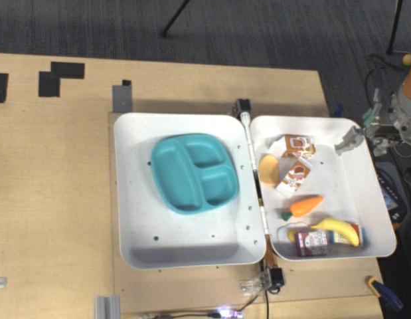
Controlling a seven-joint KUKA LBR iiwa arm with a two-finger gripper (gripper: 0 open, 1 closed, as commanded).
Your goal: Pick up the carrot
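Printing on the two cartons (295,157) too small to read. Pincer (349,141) over right bin's (374,198) far rim, well apart from carrot (306,205); opening impossible to tell.

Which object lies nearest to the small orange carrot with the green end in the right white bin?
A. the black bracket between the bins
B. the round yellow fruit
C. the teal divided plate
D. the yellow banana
D: the small orange carrot with the green end lies just above the yellow banana in the right white bin, closer than anything else listed.
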